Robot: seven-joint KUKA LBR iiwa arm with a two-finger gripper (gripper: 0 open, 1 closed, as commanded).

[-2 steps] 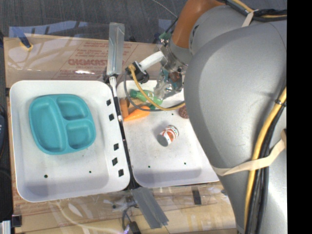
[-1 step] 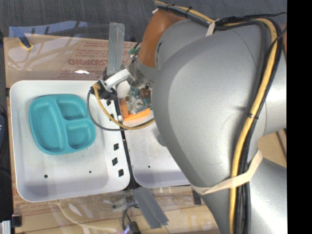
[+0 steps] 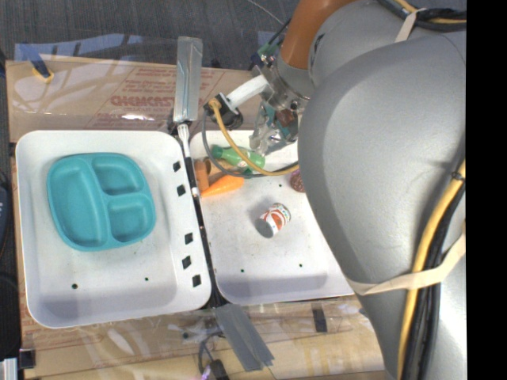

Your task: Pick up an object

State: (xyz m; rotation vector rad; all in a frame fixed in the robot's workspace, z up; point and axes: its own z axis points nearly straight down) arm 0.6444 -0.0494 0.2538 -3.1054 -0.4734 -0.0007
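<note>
My gripper (image 3: 267, 139) hangs over the back of the right bin (image 3: 261, 279), just above a green object (image 3: 234, 157) that lies beside an orange carrot-shaped piece (image 3: 220, 184). A small red and white can (image 3: 273, 218) lies on its side in the middle of that bin. A brown object (image 3: 298, 182) peeks out at the bin's right edge, partly hidden by the arm. Nothing is visibly held.
The left bin (image 3: 103, 291) holds a teal divided plate (image 3: 101, 199). A yellow cable (image 3: 238, 145) loops across the back of the right bin. The large grey arm body (image 3: 388, 157) covers the right side of the scene. Cardboard lies behind the bins.
</note>
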